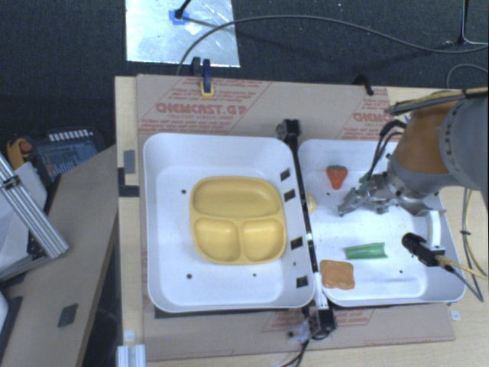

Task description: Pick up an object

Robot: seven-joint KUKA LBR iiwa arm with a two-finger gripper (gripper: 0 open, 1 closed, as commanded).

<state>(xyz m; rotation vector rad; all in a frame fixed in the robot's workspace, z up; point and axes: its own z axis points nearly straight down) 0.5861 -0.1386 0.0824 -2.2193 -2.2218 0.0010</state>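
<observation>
Brown cardboard point(229, 105) covers the bench under two white bins. The left bin point(164, 228) holds a yellow divided tray point(233, 220). In the right bin point(412, 277) a strawberry point(337, 177) lies toward the far left. A green piece point(364, 251) sits near the middle, with toast point(337, 274) just beside it at the near left corner. A small yellow bit point(309, 202) rests against the left wall. The arm point(435, 151) reaches in from the right. Its gripper point(348, 207) is low over bare floor between strawberry and green piece, touching neither. Nothing shows in its grasp, and I cannot tell whether it is open or closed.
</observation>
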